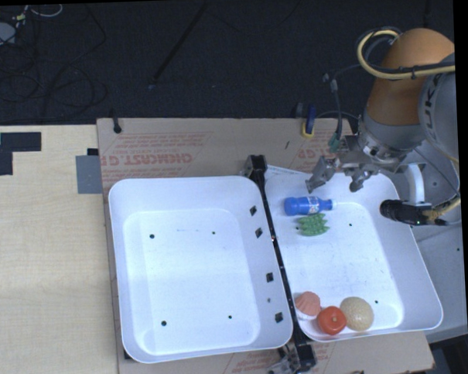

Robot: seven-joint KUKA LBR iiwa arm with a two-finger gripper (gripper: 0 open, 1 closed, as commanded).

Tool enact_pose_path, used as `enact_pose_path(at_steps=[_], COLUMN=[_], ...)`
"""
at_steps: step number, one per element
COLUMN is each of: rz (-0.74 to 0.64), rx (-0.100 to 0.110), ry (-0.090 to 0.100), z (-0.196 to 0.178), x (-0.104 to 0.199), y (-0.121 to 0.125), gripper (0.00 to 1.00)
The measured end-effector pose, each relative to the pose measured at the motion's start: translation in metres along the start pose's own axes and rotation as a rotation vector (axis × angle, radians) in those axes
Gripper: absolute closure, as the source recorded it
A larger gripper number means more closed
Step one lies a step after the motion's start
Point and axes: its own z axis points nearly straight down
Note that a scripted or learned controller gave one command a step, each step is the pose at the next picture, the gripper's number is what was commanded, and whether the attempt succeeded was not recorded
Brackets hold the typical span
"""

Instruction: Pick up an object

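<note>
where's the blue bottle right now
The blue bottle lies on its side in the right bin, near its far edge, just above the green toy and just below the hand.

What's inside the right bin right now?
In the right bin: a blue bottle lying on its side, a green toy touching it below, and a pink shell, red ball and tan ball clustered at the near edge. The gripper covers part of the far rim.
</note>
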Motion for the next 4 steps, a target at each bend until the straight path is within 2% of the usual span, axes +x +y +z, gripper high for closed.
enact_pose_path(at_steps=[1,2,3,4], rz=[0.003,0.003,0.005,0.003], rx=[-0.01,0.0,-0.011,0.0], ry=[-0.003,0.0,-0.005,-0.001], z=[-0.102,-0.117,-0.217,-0.196], x=[-0.021,-0.05,-0.088,-0.109], y=[-0.058,-0.097,-0.156,-0.165], gripper=[0.0,0.0,0.0,0.0])
